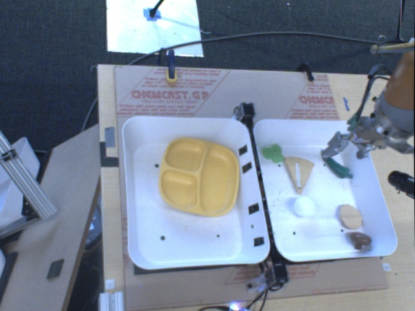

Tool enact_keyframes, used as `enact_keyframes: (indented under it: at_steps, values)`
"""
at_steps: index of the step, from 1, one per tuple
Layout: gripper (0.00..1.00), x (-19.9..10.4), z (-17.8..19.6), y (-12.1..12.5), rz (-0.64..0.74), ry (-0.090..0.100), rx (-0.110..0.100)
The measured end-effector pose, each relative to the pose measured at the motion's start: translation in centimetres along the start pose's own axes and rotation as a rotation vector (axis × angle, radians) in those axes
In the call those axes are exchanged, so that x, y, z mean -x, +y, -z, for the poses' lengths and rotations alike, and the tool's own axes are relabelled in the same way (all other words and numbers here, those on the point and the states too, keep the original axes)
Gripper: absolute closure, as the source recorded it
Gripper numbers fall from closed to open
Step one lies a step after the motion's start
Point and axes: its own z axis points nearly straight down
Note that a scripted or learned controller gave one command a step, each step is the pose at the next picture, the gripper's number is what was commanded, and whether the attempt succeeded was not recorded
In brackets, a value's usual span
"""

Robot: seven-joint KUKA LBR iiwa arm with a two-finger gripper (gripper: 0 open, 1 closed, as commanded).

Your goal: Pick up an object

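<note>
A dark green object (pixel 338 168) lies near the right bin's (pixel 382 203) far right side, just under the hand (pixel 348 146), which hangs over it with 2 fingers spread apart, gripping nothing. A yellow divided plate (pixel 199 175) sits in the left bin (pixel 139 173).

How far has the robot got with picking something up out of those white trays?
Nothing looks picked up yet. The gripper hangs over the right bin, close to a dark green piece near the far side. The tan wedge, white ball, light green piece and two brownish items at the near corner all lie on the bin floor. The yellow divided plate sits in the left bin. The grasp and lift remain.
</note>
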Motion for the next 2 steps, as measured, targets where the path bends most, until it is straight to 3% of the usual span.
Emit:
enact_keyframes:
  at_steps: [1,2]
  values:
    - [0.00,0.0,0.7,0.3,0.003,-0.002,0.012]
    - [0.00,0.0,-5.5,-0.1,0.001,-0.001,0.008]
